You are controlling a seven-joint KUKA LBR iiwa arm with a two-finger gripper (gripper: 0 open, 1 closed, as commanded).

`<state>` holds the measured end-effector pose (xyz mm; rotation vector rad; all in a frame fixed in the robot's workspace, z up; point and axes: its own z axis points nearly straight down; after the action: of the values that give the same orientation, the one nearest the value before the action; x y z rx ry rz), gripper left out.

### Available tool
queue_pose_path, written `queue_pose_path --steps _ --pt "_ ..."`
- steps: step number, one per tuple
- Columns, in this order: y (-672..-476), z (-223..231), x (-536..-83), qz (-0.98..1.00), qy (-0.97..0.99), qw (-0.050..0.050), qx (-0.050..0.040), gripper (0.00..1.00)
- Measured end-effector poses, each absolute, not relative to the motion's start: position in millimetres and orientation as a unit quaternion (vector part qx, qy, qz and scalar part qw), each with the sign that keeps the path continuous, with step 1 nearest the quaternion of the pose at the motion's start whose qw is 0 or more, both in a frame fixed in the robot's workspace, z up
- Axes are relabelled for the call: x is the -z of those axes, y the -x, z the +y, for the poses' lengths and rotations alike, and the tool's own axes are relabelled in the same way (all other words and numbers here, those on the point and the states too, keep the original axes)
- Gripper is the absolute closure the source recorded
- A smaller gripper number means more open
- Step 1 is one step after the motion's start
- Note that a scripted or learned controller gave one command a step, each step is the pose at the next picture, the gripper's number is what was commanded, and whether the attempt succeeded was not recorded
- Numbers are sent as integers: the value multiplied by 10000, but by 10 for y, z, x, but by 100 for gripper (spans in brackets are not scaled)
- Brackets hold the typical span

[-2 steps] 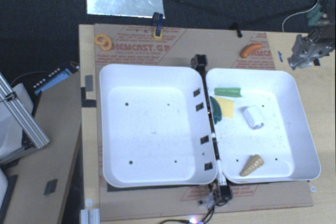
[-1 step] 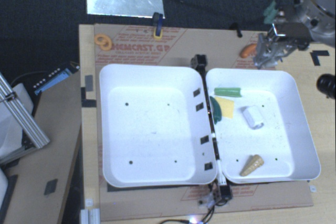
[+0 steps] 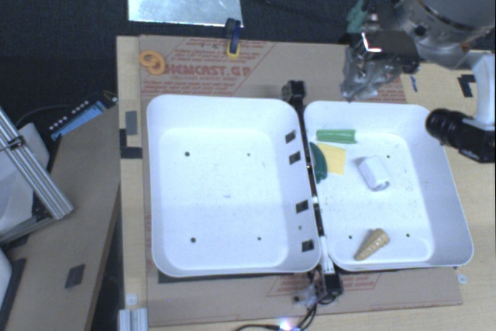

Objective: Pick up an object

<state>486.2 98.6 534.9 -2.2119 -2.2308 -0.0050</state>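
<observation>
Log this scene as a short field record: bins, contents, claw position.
left bin: white, shallow
right bin: white, shallow, holds four items
green stick: near the far wall
yellow piece: beside the divider, dark green strip at its left edge
white cylinder: centre, on its side
tan cone: near front wall
claw: above the right bin's far edge, holding nothing

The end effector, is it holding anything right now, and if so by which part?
Nothing is held. The end effector hangs above the far rim of the right bin, with nothing between its fingers.
</observation>
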Motion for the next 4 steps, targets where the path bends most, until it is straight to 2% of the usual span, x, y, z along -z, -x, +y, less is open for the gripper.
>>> queue_pose_path --steps 1,3,4 --pt "-4861 1400 -5349 -7099 7043 2 16 100" --pt "-4863 -323 -5355 -7044 7098 -22 7 100" --pt "-4865 358 -5350 -7109 7033 -5 15 100"
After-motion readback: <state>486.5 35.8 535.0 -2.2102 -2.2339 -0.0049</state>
